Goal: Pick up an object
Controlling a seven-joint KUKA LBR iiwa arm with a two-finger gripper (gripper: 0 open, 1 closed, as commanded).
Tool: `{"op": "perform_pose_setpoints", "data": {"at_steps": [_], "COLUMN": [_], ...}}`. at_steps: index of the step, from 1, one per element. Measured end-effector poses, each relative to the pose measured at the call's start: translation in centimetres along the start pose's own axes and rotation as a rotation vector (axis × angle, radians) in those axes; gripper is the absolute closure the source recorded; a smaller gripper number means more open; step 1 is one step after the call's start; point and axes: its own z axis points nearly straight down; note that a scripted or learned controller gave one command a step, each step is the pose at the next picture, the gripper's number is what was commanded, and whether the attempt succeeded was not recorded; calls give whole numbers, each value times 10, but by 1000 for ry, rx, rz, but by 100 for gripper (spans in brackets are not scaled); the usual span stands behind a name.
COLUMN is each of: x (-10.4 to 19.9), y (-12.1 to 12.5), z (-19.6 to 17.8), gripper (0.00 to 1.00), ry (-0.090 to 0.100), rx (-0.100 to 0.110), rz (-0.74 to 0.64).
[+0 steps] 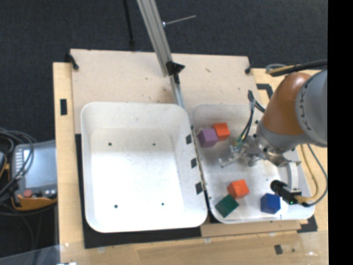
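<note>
The right bin point(216, 176) holds several small blocks. A purple block point(208, 137) and an orange block point(222, 130) touch each other near its far left corner. Along the near side lie a second orange block point(238, 189), a green block point(226, 206) and a blue block point(270, 203). My gripper point(234, 155) hangs over the middle of this bin, between the purple block and the nearer orange block, reaching in from the right. Nothing is visibly held in it.
The left bin point(138, 164) lies beside the right one, sharing a raised rim with clips. A slanted metal pole point(157, 32) rises from the bench behind the bins. Cables trail along the arm at the right bin's right edge.
</note>
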Motion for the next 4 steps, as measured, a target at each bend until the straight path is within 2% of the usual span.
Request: {"op": "perform_pose_setpoints", "data": {"at_steps": [1,3,4], "x": [-1,-7,43], "y": [2,10,3], "z": [-14,-100,-96], "gripper": [100,100,100], "ry": [0,-1,1], "rx": [-9,-11,-5], "rz": [7,-7,-11]}}
